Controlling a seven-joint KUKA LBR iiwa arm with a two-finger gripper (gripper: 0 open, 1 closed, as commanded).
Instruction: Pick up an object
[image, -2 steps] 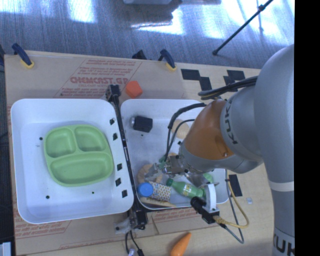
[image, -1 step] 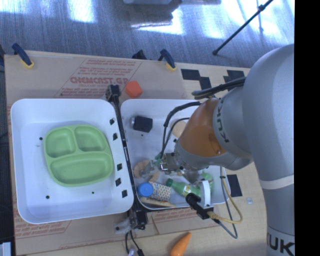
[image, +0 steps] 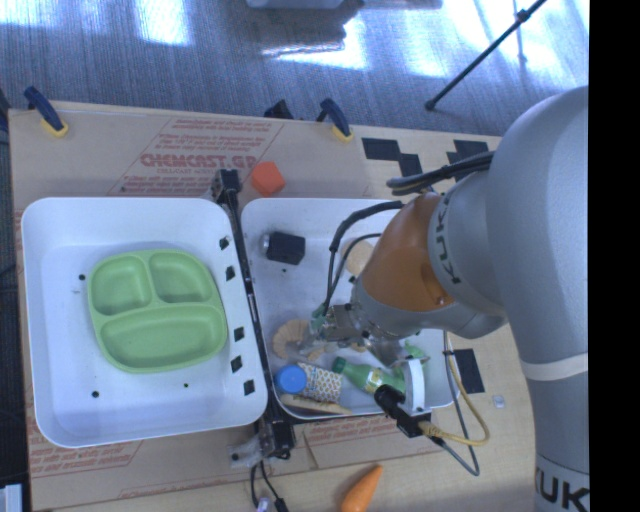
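We see the gripper low in the right bin | can't tell its grip | green bottle just below it | blue cap, black block nearby | green plate far left

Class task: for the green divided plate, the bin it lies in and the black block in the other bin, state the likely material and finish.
Green divided plate: probably moulded plastic, matte, with even colour and soft rounded ridges. Left bin: likely smooth white plastic, slightly glossy with rounded corners. Black block: dull and dark, perhaps plastic or foam; too small to tell.
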